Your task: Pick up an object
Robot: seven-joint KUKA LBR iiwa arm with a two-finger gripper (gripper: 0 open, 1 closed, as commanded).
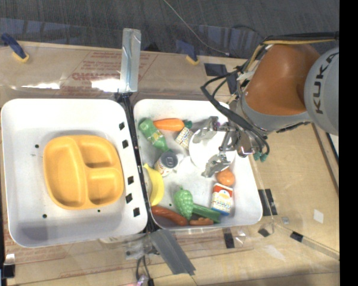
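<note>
My gripper (210, 149) hangs over the middle of the right bin (246, 186), its two metal fingers (204, 130) spread apart with nothing between them. Below it lies a white plate (200, 154). An orange ball (226, 177) sits just below the lower finger, touching or nearly so. Around it lie a carrot (169, 124), a green bottle (151, 132), a small can (167, 160), a banana (156, 185), a green broccoli-like toy (185, 201), a juice carton (222, 199) and a red sausage (167, 215).
The left bin (24, 219) holds a yellow divided tray (82, 171). Cables loop from the arm's orange band (278, 79) over the right bin's far rim. Tape strips and cardboard lie around both bins.
</note>
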